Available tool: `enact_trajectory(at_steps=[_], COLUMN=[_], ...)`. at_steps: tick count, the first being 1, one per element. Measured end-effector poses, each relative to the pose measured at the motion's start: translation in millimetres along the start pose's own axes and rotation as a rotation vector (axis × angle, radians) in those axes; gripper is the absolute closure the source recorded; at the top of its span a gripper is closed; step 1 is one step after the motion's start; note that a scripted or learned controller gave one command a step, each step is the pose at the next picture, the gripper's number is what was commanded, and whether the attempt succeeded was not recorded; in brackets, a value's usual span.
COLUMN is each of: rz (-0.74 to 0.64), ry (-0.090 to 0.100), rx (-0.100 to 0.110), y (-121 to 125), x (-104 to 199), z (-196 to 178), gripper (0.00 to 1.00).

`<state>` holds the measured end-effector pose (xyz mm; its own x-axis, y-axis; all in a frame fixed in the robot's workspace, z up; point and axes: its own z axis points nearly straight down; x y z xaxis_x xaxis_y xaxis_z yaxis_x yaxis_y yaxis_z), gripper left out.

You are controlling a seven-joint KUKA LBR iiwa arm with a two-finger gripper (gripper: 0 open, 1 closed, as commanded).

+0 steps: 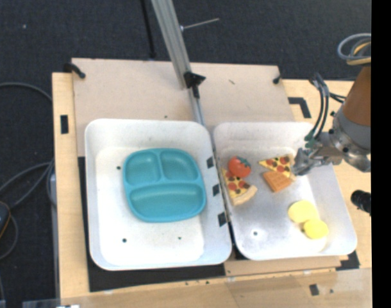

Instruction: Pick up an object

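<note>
The right bin (330, 236) holds several toy foods. A red tomato (239, 167) lies beside a pizza slice (239, 189) near the bin's left wall. A second pizza slice (277, 164) and an orange wedge (278, 181) lie mid-bin. Two yellow discs (302, 212) (316, 229) sit toward the front right. My gripper (301, 162) reaches in from the right, low over the bin, its tip just right of the second pizza slice. I see nothing between its fingers.
The left bin (99, 249) holds a teal divided plate (163, 184). A metal pole (173, 37) slants up from the seam between the bins at the back. Cables (322, 111) hang by the arm's wrist at the right.
</note>
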<state>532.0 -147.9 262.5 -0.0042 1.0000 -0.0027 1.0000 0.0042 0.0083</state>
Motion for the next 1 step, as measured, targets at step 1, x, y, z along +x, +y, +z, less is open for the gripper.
enact_trajectory(at_steps=[1], rz=[-0.003], ry=[0.003], rx=[0.007], y=[2.8], x=[52.1], z=[7.7], gripper=[1.00])
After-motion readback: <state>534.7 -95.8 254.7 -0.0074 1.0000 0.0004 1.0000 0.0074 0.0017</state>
